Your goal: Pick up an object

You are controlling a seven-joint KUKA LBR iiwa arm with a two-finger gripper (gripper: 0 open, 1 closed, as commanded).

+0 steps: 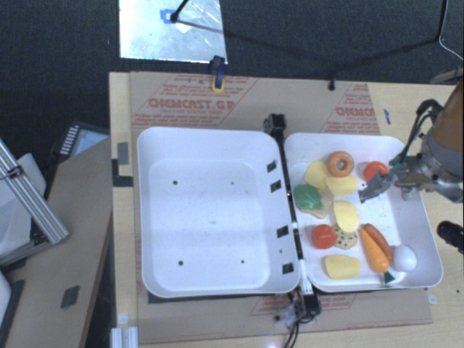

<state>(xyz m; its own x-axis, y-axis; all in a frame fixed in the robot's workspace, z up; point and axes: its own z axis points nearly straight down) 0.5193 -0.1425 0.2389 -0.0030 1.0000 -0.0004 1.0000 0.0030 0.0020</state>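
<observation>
— White plastic, left bin (210,223): what's in it?

— Nothing lifted into it. The right bin (420,267) carries the lot: green piece (308,196), yellow blocks (346,214), doughnut (340,164), tomato (323,235), carrot (375,246), white egg (403,258).

— And the hand (377,187)?

— Hanging over the right bin's upper part, between the doughnut and a red piece (375,170). Fingers: cannot tell whether apart or together. Nothing visibly between them.

— Progress?

— Early, I'd judge. No object is picked yet; choosing, closing and lifting all remain.
</observation>
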